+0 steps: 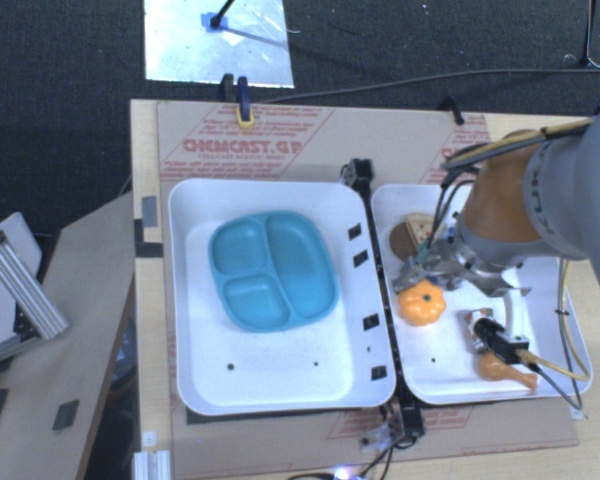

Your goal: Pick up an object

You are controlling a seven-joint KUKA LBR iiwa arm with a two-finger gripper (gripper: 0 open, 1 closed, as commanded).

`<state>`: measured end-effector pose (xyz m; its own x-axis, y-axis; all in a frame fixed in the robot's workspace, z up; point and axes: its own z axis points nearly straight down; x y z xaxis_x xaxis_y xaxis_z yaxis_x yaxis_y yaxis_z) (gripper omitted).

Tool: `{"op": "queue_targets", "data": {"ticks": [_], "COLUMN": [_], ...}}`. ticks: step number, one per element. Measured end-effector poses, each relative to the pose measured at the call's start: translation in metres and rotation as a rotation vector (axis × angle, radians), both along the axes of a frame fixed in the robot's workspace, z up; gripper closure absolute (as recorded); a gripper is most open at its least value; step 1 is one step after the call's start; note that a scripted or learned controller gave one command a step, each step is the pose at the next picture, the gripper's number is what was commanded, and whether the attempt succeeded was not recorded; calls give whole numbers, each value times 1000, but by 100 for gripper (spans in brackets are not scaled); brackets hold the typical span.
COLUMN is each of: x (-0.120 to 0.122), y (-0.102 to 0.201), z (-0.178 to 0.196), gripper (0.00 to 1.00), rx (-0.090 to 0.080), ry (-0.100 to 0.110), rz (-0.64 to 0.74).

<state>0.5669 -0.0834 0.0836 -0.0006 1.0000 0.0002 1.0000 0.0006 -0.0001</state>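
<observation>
Left bin [195, 368] holds a blue 3-compartment tray [273, 270]. Right bin [450, 393]: brown round piece [412, 234] near its top-left, orange pumpkin-like toy [421, 304] below it, small orange item [500, 368] near the front. Gripper [427, 265] sits just above the pumpkin toy; open or closed, cannot tell.

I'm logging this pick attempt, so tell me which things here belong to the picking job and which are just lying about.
Part of the job: gripper; orange pumpkin-like toy just below it; brown round piece; orange toy near the right bin's front edge.

Lying about: blue divided plate in the left bin; clamp at the bench's back edge.
</observation>
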Motion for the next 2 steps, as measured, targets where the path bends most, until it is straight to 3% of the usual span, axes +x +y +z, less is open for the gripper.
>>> {"op": "queue_targets", "data": {"ticks": [1,2], "x": [1,5], "y": [0,-2], "z": [12,55], "gripper": [100,100], "rx": [0,-1], "ry": [-3,-4], "rz": [0,2]}}
